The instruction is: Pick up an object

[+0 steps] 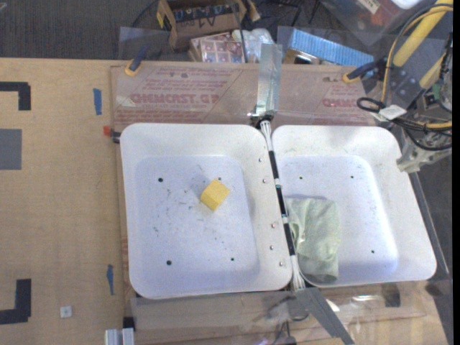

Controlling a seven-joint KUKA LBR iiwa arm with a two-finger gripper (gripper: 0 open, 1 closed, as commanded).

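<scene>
Pincer [415, 160] at right edge, grip state unclear, one yellow block [214, 195], one green cloth [316, 237], two white bins [144, 142]

— What lies beyond the bins?
— A cardboard sheet [188, 92] with red lettering at twelve o'clock, and a small cardboard box [199, 13] above it.
— And at nine?
— Blue tape [97, 100] on the wooden bench [54, 214].

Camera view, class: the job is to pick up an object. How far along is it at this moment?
Nothing looks done yet. The yellow block lies on the floor of the left bin, and the pale green cloth lies crumpled in the right bin against the divider. Nothing is in hand. The whole pick is left: reach in, close on one, lift.
</scene>
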